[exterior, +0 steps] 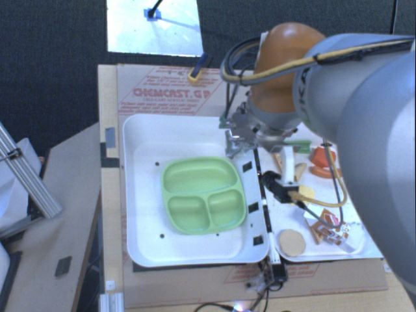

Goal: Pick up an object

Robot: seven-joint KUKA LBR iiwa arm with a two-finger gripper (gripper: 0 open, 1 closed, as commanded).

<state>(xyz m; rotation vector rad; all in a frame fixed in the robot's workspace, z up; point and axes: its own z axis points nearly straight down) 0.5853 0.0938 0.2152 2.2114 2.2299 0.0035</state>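
Left bin (140, 239) held a green divided plate (203, 194), lying flat near its middle. The gripper (242, 143) hung over the wall between the two bins, just beyond the plate's far right corner; fingers hidden under the wrist, so open or closed could not be told. Right bin (344, 249) carried a round tan disc (292, 242) near its front edge, a small printed packet (328, 228) beside it, and what looked like an orange piece (323, 161) further back.

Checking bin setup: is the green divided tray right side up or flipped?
Right side up. The green tray lies flat in the left bin, its three compartments open upward with raised dividers between them.
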